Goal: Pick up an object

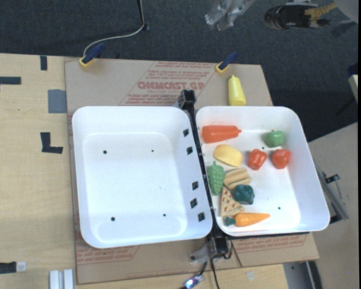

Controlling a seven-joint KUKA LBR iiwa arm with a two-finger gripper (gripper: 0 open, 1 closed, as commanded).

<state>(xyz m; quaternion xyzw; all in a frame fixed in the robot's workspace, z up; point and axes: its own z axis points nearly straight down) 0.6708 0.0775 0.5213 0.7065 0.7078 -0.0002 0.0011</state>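
Note:
The right bin [301, 185] holds several toy foods. Among them are a long orange-red piece [219, 133], a yellow piece [228, 155], a green pepper [274, 138], two red tomatoes [257, 158] and a carrot [251, 219]. A green cob [215, 177], a tan roll [237, 176], a dark teal piece [243, 193] and a waffle wedge [229, 205] lie near the bin's left wall. My gripper [224, 14] hangs high at the top of the view, well beyond the bins and over the dark floor, with nothing seen in it.
The left bin [132, 173] adjoins the right one along a black hinge strip [195, 167]. A yellow bottle [236, 91] lies on the cardboard just behind the right bin. Clamps [91, 54] hold the cardboard's back corners.

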